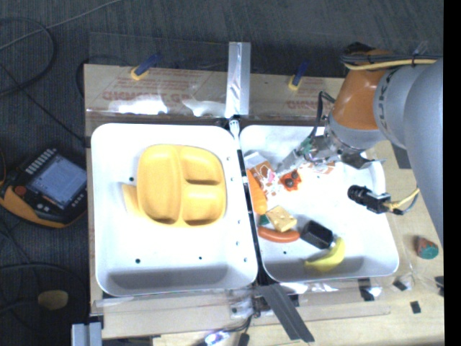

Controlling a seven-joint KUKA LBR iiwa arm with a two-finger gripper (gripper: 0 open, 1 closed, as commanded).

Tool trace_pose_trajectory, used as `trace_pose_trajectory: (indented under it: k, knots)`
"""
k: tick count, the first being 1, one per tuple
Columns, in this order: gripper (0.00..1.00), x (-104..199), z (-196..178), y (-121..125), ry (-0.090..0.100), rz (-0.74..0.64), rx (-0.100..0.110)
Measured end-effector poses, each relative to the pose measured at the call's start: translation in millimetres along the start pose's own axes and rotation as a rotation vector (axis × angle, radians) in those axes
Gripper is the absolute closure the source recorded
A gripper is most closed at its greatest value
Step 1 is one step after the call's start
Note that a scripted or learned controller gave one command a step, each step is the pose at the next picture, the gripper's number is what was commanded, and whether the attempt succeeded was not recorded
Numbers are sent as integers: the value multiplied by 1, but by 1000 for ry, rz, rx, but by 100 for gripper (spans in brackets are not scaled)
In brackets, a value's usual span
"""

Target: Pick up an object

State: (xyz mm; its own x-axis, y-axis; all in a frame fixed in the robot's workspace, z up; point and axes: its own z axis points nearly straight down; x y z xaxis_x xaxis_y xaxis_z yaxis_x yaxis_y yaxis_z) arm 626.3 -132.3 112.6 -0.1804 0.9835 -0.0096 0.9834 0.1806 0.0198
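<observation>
Reaching in from the right, the grey arm (pixel 403 114) with its orange band is hanging over the upper part of the right bin (pixel 385 254), and its gripper (pixel 301 158) is sitting low above the clutter there. Whether the jaws are spread or closed is something I cannot tell from this slanted overhead view, since the wrist is covering them; nothing is visibly held.

Candidate objects are all lying in the right bin. A red-and-white packet (pixel 265 180) and a small red piece (pixel 289 182) are lying just below and left of the gripper. Further down, a tan block (pixel 281 219) is resting on a red-orange ring (pixel 277 235), with a black object (pixel 317 233) and a banana (pixel 325 256) beside them near the front wall. The left bin (pixel 108 251) is holding a yellow divided tray (pixel 180 182).

Judging by the pose, the arm is working through the approach step. The next move is calling for a descent onto the small red piece or the packet, then a closing of the jaws and a lift.
</observation>
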Motion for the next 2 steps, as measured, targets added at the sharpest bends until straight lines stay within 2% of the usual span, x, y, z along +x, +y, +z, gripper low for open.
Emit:
trace_pose_trajectory:
  k: [1,2]
  knots:
    - [0,-28,-45,0,9,-43,20]
    - [0,-57,7,21,6,-43,20]
